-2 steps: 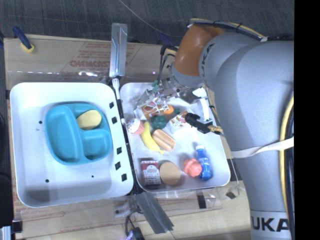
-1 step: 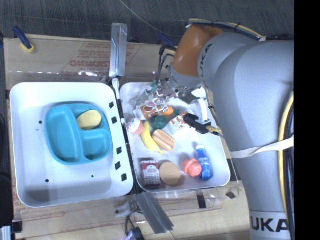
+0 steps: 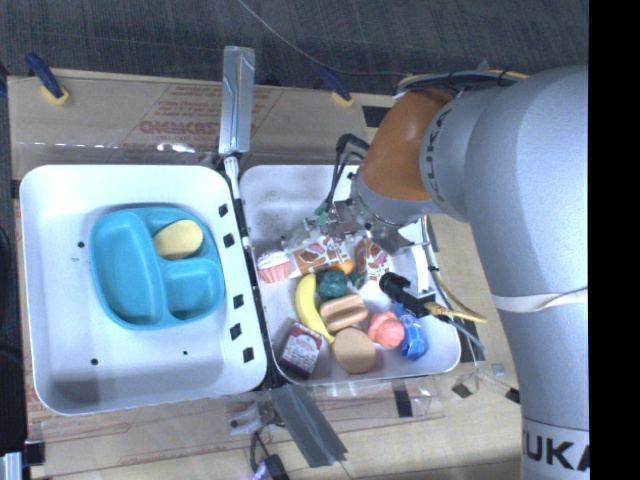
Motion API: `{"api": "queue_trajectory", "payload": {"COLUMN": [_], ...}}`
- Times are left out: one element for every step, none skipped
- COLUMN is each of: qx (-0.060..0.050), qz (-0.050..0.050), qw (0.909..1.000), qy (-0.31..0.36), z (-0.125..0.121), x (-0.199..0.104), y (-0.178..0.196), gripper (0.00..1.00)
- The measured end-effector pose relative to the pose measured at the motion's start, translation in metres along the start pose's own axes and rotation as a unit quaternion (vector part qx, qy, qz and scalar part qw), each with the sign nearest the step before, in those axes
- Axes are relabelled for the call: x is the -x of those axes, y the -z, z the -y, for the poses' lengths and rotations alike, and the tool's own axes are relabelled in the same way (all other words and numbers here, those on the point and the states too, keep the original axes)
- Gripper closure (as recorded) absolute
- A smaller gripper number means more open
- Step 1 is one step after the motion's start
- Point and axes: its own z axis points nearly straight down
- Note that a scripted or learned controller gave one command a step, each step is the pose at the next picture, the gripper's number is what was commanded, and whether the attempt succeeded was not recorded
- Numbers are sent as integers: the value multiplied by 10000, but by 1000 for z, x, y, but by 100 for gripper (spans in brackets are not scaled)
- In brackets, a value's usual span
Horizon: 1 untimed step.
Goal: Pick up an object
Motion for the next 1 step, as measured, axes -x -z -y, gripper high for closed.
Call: {"api": "queue_trajectory", "payload": {"qx": [38], "qz": [43], "qw": [9992], "qy": [383], "z": [6], "x": [-5], "y": [1], "gripper": [0]}}
